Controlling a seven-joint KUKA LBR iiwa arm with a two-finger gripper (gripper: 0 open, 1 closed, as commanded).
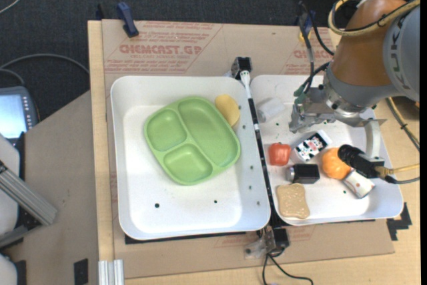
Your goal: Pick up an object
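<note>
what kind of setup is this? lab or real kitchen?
Most likely a robot lab bench, not a kitchen: two white bins clamped to a cardboard-covered board, toy food such as a bread slice, and loose cables.

The end effector (301, 118) hangs over the right bin (280, 93). Just below it lie a small patterned box (311, 145), a tomato (279, 154) and a dark block (305, 173); a cracker (292, 201) lies further toward the front. Well to its left, in the left bin (127, 163), rests a divided tray (192, 139).
</note>
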